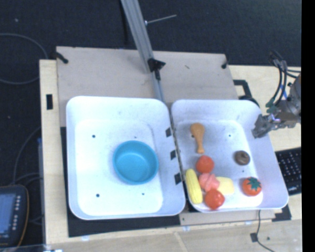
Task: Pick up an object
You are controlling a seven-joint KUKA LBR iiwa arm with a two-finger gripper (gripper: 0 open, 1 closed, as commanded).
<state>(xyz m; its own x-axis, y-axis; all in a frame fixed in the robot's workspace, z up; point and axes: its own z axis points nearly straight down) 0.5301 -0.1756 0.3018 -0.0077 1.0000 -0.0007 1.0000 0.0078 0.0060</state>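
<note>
**Gripper at the right bin's rim, toy food below**

From the camera view above the tabletop (210, 72), two shallow white bins sit side by side, their inner walls touching. No brand, label or readable writing can be made out on any of the things.

The left bin (84, 114) holds one thing: a blue bowl (135, 161), upright, a little right of the bin's middle.

The right bin (220, 112) holds eight small toy foods. One tan chicken drumstick (198, 136) lies near the bin's left wall. One dark brown round piece (242, 157) lies alone toward the right wall. One yellow corn cob (193, 186) lies along the left wall at the near end. Two plain red rounded pieces show: one (205, 165) just below the drumstick, the other (214, 199) at the near edge. Between them lies one pink piece (208, 181), touching a pale yellow block (225, 185) to its right. One red strawberry with a green top (251, 186) rests at the near right corner, apart from the cluster.

The gripper (262, 126) hangs over the right bin's right rim, well apart from all the foods, with cables rising behind it. Whether it is open or closed cannot be told; nothing is seen in its grasp.

A dark screen device (5, 214) sits at the lower left, a black keyboard (289, 169) at the right.
</note>
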